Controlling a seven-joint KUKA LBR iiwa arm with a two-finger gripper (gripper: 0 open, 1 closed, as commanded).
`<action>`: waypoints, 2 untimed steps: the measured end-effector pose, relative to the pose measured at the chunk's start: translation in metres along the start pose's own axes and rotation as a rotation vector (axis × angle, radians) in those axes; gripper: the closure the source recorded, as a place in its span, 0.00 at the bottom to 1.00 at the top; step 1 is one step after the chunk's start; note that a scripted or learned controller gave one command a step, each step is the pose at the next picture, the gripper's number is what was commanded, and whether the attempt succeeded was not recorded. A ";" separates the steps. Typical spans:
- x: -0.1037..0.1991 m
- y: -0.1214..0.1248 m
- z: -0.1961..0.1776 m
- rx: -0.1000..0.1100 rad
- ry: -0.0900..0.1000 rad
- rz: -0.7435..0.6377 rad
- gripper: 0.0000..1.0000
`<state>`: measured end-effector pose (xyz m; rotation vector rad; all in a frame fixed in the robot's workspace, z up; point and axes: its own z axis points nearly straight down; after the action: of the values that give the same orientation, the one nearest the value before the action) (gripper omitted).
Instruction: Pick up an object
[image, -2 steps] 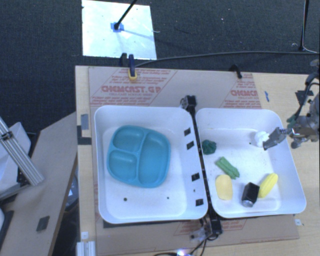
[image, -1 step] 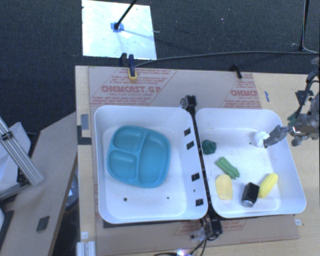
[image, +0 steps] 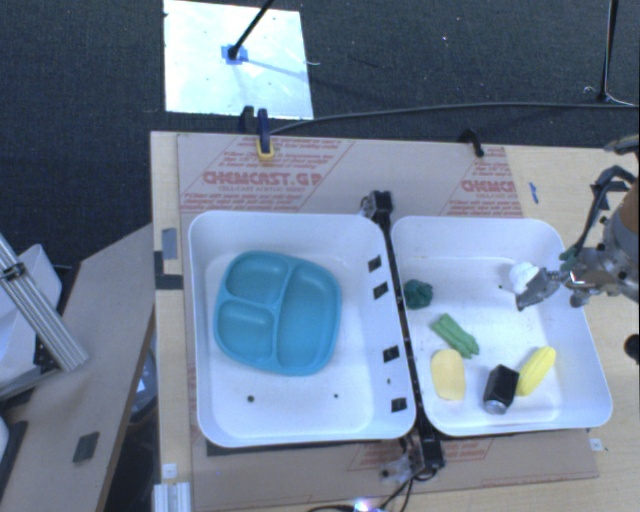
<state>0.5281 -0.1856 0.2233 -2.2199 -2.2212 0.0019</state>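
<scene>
The right bin (image: 470, 245) holds several small objects. A dark green lump (image: 418, 293) lies near its left wall, and a light green ridged piece (image: 455, 335) sits just below it. A pale yellow block (image: 448, 374), a black can (image: 500, 388) and a yellow oblong toy (image: 537, 369) lie along the front. A small white object (image: 522, 272) rests at the right side. My gripper (image: 533, 290) reaches in from the right and hovers right beside that white object; whether it touches it is unclear.
The left bin (image: 230, 235) holds a blue divided plate (image: 277, 312). A black-marked divider (image: 392, 320) runs between the bins. Cardboard lies under both, with clamps at the back edge.
</scene>
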 end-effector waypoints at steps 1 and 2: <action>-0.006 -0.004 0.060 0.002 0.001 0.000 0.00; 0.002 -0.011 0.110 0.000 0.001 -0.001 0.00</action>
<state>0.5170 -0.1840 0.1130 -2.2182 -2.2214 0.0011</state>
